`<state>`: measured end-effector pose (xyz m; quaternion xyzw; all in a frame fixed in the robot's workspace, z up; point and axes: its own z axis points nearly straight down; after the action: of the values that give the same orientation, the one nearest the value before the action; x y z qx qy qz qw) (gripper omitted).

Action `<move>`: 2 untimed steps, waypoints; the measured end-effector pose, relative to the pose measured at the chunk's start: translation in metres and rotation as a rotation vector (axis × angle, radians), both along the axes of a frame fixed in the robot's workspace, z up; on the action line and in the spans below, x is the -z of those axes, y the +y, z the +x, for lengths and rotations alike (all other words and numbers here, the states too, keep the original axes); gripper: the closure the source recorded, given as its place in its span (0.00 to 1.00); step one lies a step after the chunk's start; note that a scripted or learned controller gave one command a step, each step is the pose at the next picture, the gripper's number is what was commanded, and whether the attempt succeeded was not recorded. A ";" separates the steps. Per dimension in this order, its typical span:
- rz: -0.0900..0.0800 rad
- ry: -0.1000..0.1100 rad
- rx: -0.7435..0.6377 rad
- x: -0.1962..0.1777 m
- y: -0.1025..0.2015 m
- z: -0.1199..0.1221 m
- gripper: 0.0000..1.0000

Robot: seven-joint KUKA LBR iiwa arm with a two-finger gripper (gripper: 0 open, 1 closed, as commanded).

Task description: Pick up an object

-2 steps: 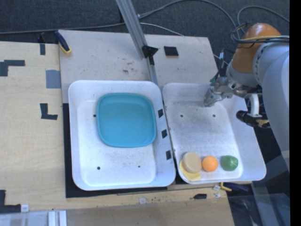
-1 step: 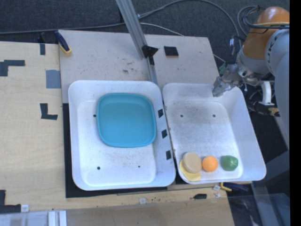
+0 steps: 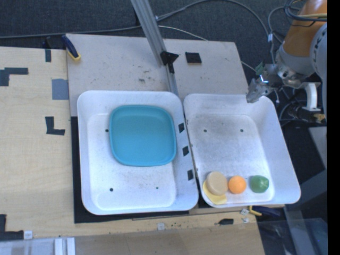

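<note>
Hovering over the right bin's (image 3: pixel 276 142) far right corner, the jaws (image 3: pixel 254 94) grasp nothing visible; whether parted or clenched cannot be told. The orange ball (image 3: pixel 237 185), green ball (image 3: pixel 259 184) and tan disc (image 3: pixel 216 183) lie along its near edge.

We look down at a slant from a fixed camera above the surface (image 3: pixel 212 62), both white bins (image 3: pixel 90 158) in frame.
</note>
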<state>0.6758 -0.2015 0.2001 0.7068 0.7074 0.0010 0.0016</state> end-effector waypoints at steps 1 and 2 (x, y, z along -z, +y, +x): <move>0.000 -0.001 0.000 -0.053 0.000 0.001 1.00; 0.001 0.004 -0.003 -0.040 0.047 -0.011 1.00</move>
<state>0.6645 -0.1545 0.2402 0.7059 0.7083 0.0001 -0.0004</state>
